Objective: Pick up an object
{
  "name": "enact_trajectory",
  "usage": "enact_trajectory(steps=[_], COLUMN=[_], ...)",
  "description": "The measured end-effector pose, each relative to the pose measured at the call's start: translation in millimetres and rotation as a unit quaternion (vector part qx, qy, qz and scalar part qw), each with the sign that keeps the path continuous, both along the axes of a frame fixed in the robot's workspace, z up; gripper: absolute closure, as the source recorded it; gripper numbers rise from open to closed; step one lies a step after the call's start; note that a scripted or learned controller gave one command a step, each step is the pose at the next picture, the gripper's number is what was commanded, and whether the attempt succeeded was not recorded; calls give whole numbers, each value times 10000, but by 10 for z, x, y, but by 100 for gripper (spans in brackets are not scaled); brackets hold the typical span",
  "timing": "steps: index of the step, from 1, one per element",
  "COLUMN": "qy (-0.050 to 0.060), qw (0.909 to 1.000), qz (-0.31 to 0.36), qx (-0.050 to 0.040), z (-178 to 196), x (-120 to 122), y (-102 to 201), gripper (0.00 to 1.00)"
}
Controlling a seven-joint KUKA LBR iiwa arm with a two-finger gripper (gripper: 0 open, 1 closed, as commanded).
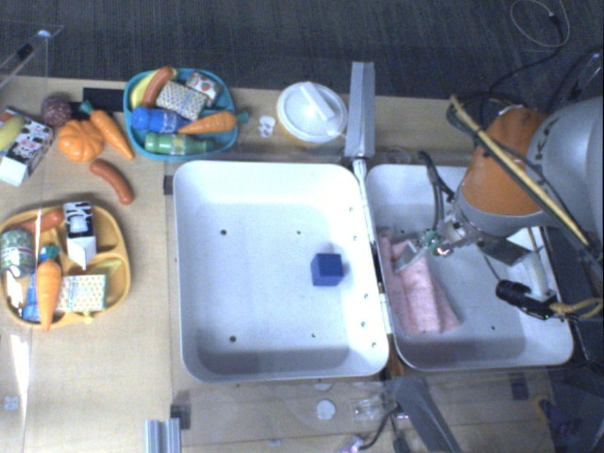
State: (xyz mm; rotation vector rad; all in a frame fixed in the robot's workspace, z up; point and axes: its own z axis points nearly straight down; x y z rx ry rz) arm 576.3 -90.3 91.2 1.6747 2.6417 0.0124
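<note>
Gripper [415, 249] is positioned low in the right bin [491, 347], at the pink cloth's [417, 295] upper end; finger state cannot be determined. Blue cube [327, 268] lies untouched in the left bin [236, 196]. Nothing is seen lifted; the pick is judged not yet done.

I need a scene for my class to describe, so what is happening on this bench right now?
A grey arm with an orange band reaches from the right over the right bin. Its tool sits low at the top end of a pink cloth lying along that bin's left side. A blue cube rests alone in the left bin, untouched. Toy food sits in trays on the bench to the left.
</note>
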Motion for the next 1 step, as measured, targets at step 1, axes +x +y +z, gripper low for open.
enact_trajectory(steps=[1], qy=[-28], qw=[10000], qz=[7], qx=[8], z=[115], x=[23], y=[18], gripper=[100])
